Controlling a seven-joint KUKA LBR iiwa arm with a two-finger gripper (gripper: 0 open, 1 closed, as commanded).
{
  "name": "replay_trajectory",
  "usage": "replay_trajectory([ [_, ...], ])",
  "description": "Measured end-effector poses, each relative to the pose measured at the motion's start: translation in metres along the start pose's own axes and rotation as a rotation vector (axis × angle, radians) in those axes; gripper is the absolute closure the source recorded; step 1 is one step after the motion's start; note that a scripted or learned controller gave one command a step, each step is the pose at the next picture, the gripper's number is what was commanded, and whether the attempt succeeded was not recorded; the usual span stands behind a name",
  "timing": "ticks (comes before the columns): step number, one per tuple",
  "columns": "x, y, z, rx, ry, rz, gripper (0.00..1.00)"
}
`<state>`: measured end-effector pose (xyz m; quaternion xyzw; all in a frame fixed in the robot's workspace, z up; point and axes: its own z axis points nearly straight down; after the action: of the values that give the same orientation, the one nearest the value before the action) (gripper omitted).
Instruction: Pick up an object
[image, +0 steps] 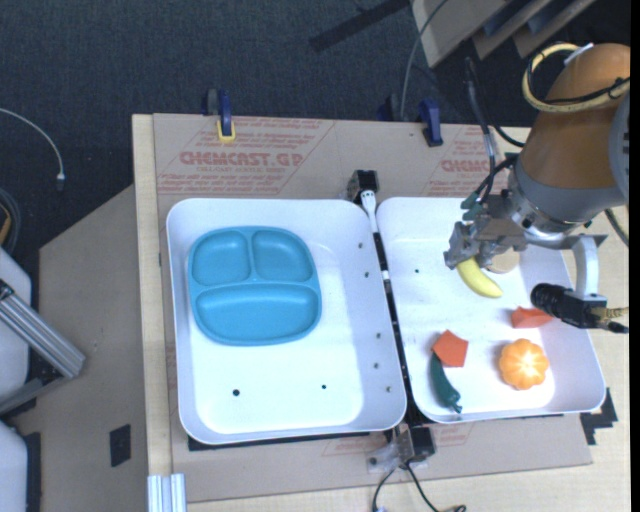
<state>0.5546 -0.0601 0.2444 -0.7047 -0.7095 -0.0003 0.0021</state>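
Your grey two-finger claw (472, 252) hangs low over the right white plastic bin (420, 300), at the upper end of the curved yellow banana (479, 279). You cannot tell its spread. You're in the approach; next, close on the banana and lift.

All are placed relative to the banana (480, 280), which lies yellow and slanted. An orange block (451, 348) is seen below it, a green pepper (444, 384) lower still, a tangerine (523, 364) below-right, a red piece (529, 318) right.
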Motion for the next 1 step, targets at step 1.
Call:
replay_trajectory([
  [1, 0.0578, -0.0078, 0.0144, 0.001, 0.000, 0.001, 1.00],
])
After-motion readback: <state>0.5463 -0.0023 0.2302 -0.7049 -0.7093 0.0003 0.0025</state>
